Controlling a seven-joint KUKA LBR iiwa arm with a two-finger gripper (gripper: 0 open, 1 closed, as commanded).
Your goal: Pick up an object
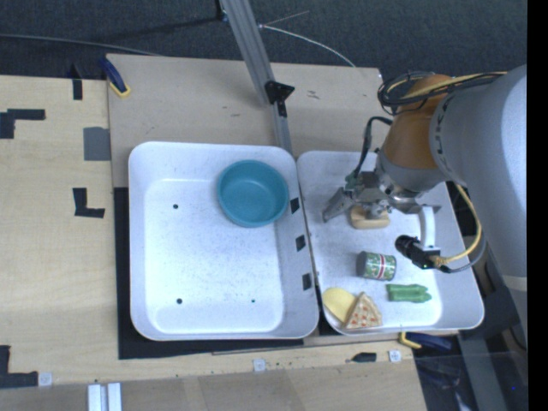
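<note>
My gripper [358, 210] hangs low over the upper part of the right bin [458, 315], its fingers spread open. One dark finger [334, 206] slants out to the left. A small tan block of toy food [370, 221] lies just below the gripper, by its right side, not clasped. Further down in the same bin lie a green can [377, 266] on its side, a green bean-like piece [408, 293], a yellow piece [337, 300] and a pizza slice [365, 313].
A blue bowl [252, 193] stands at the top of the left bin [163, 255]. A metal pole [257, 54] slants down to the ridge between the bins. The arm's grey body [488, 169] and cables cover the right bin's right side.
</note>
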